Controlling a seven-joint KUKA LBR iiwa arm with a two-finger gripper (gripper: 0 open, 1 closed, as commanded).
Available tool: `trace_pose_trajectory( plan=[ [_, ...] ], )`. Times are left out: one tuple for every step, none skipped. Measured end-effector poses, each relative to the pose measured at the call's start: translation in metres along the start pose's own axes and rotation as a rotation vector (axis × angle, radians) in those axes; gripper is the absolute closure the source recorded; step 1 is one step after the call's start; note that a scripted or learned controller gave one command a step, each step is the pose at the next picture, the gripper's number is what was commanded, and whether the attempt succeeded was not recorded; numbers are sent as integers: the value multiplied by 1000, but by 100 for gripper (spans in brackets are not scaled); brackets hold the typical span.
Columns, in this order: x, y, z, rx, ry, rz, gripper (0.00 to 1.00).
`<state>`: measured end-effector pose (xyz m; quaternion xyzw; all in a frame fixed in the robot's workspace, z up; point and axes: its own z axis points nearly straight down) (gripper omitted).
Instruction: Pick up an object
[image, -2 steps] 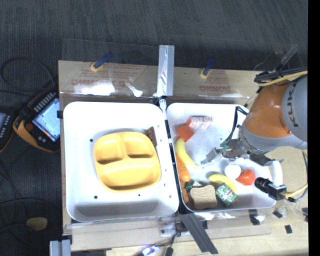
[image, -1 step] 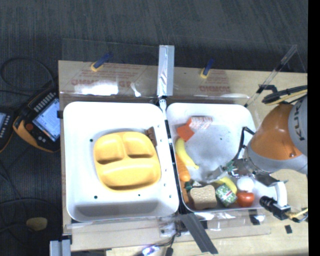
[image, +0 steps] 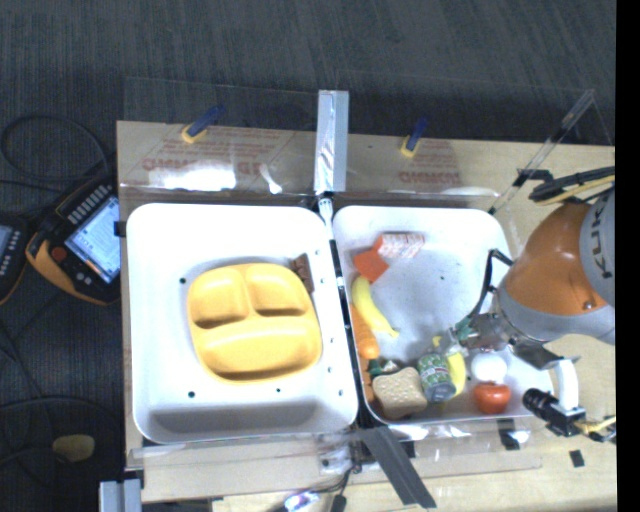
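The pincer (image: 478, 338) hangs low over the near right part of the right bin (image: 452, 222); whether it is spread or pressed together cannot be told, as the wrist hides it. Just beside it lie a white egg-shaped piece (image: 489, 368) and a red tomato (image: 491, 397), both smooth, round and likely to roll or slip out of a pinch; a grip across the widest part would serve best. To their left stands a small green-labelled can (image: 436, 372), probably stiff and light, easy to take across its sides. Next comes a tan bread slice (image: 400, 392), rough and flat. Farther left, a yellow banana (image: 371, 309) and an orange carrot (image: 365, 340) lie lengthwise, looking like hard toy plastic, best held across the middle. At the far side sits a clear wrapped packet (image: 402, 244), soft and crinkly. The left bin (image: 160, 300) holds a glossy yellow divided tray (image: 254, 320).
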<state>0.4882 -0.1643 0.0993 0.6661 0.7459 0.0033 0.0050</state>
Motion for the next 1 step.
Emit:
trace_pose_trajectory(
  plan=[
    [101, 9, -137, 15, 2, 147, 100]
  ],
)
